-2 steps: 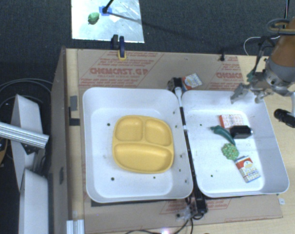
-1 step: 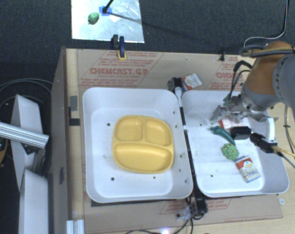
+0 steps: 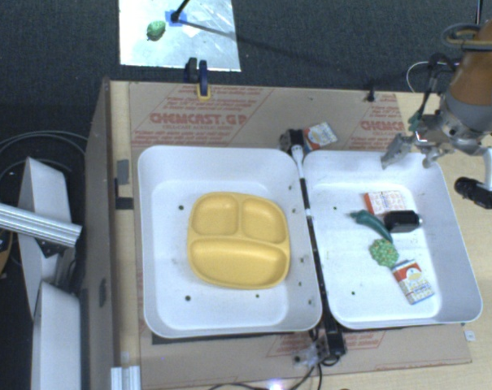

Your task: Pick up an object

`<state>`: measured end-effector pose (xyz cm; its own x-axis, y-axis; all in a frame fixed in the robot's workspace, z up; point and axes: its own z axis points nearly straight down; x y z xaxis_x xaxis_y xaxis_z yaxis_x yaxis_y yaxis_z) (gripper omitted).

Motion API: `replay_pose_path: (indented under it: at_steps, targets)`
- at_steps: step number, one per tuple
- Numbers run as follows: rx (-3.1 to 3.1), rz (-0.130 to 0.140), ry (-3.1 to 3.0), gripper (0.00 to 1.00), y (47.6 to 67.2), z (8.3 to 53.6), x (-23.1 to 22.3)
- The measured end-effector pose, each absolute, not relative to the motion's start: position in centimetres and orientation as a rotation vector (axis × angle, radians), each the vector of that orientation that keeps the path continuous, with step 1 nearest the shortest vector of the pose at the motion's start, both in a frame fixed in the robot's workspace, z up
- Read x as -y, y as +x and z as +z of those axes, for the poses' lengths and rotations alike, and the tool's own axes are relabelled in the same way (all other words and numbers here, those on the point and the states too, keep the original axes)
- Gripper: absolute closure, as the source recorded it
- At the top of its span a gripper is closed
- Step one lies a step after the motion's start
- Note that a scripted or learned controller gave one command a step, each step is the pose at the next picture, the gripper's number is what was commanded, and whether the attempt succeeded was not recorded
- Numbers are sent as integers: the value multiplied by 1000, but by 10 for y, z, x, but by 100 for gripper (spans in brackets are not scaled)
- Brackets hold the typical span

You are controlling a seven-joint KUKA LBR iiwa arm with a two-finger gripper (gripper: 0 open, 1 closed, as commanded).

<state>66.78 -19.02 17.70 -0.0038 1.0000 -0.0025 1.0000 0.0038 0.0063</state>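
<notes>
In the left shallow white plastic bin [image 3: 160, 218] lies a yellow plastic plate with three compartments [image 3: 238, 240], about in the middle of the bin floor, a little toward the right wall. Between the two bins runs a dark seam with a black clamp at its far end [image 3: 294, 139]. Just behind the far left corner of the right bin, on the brown cardboard sheet [image 3: 229, 112], rests a small crumpled orange and white packet [image 3: 320, 135].

The right shallow white plastic bin [image 3: 457, 299] holds four things in its middle part. A small red and white printed carton [image 3: 384, 201] lies nearest the far edge, and a black rectangular block [image 3: 401, 220] touches its near side. A green toy vegetable with a dark stalk [image 3: 379, 245] lies just nearer, and a small red and white box [image 3: 413, 281] lies toward the near right corner.

The grey two-finger gripper [image 3: 408, 149] hangs above the far right corner of the right bin, apart from all four things. Its fingers stand apart, and nothing is between them.
</notes>
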Motion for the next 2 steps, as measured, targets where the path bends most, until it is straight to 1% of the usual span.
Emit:
replay_pose_path:
  at_steps: [1,2]
  targets:
    - [-2223,-1,2221,0,613,94,181]
    - [-2221,5,2212,0,668,192,207]
